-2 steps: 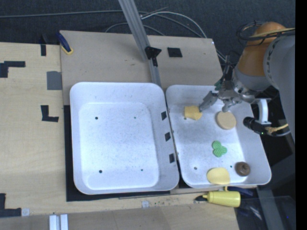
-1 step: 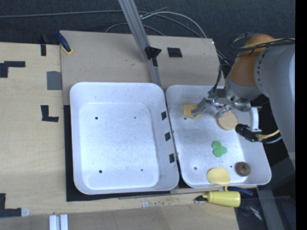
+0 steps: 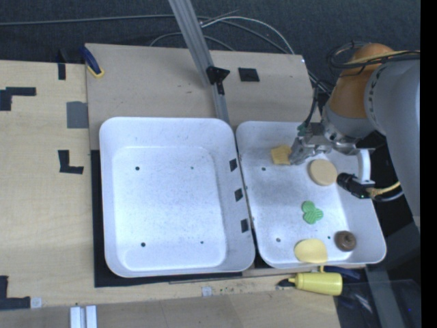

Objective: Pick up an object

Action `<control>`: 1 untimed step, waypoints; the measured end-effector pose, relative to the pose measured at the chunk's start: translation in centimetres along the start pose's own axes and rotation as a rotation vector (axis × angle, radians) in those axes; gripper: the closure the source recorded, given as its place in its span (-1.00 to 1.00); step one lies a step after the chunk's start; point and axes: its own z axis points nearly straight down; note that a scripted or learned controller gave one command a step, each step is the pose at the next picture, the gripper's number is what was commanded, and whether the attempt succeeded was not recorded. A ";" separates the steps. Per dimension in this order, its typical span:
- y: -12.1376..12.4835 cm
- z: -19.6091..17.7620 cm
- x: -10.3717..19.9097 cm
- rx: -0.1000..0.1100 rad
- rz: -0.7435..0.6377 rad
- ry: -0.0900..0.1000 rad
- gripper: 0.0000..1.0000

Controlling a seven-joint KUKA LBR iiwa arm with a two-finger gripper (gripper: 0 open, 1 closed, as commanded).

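Two-finger gripper (image 3: 298, 155) low in right-hand shallow white bin (image 3: 273, 214), touching small yellow block (image 3: 279, 156) near the bin's far wall; finger state not discernible.

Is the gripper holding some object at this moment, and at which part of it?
Cannot be told. The gripper is down at the right edge of the yellow block in the right bin, but a grasp is not visible.

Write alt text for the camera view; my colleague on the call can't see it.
The gripper is low in the right bin, at a yellow block near its far edge. A tan disc, green piece, yellow lump and brown knob also lie there.
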 end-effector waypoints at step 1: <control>-0.2 -4.2 -0.1 0.006 0.002 0.000 1.00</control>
